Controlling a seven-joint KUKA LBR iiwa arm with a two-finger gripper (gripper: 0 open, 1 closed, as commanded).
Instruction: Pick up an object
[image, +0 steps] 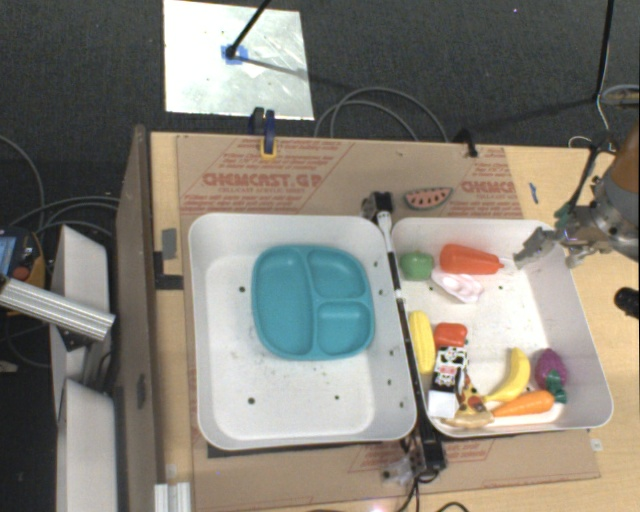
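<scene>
Gripper (535, 247) hovers over upper right rim of right bin (590, 350), holds nothing; finger state cannot be told. Candidate carrot-like orange toy (470, 260) lies just left of gripper inside bin, probably nearest target. Blue plate (312, 302) occupies left bin (215, 330).

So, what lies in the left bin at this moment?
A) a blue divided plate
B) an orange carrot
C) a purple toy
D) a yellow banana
A: the blue divided plate sits alone in the left bin, while the banana, the carrot and the purple toy all lie in the right bin.
</scene>
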